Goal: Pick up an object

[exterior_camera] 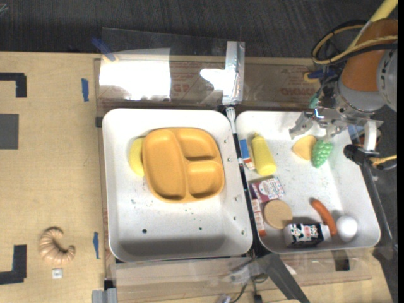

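The grey arm with its orange band (361, 71) reaches in from the right, wrist angled downward, its metal two-finger end effector (319, 126) low at the upper right.

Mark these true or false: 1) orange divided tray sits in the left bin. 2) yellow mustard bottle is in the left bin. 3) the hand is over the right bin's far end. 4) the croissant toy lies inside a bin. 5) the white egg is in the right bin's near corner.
1) True: the orange divided tray lies in the left bin.
2) False: the yellow mustard bottle is in the right bin.
3) True: the hand is there, above the green grapes.
4) False: the croissant toy lies on the bench, left of both bins.
5) True: the white egg is there.
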`<act>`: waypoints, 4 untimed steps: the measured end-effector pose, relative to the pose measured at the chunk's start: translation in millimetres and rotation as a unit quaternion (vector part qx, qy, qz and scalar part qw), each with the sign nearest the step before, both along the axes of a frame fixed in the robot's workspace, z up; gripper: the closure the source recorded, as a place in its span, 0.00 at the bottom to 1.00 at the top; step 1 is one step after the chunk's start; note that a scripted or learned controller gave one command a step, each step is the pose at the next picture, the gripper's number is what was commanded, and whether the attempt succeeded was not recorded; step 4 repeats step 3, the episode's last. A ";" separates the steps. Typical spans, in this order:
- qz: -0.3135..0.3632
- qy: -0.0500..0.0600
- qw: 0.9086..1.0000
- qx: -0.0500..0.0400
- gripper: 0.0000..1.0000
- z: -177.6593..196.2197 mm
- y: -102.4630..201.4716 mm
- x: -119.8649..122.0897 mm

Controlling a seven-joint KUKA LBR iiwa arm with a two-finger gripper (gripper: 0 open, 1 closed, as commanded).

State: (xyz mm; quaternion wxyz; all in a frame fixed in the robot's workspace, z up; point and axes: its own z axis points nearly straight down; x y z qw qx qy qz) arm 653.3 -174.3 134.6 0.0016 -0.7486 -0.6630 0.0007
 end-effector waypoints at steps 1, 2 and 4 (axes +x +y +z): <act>0.014 0.002 1.000 0.009 0.00 -43.3 -26.2 17.4; 0.015 -0.007 1.000 0.001 1.00 -31.7 -28.8 20.1; -0.032 -0.005 0.999 0.000 1.00 53.9 49.5 -18.8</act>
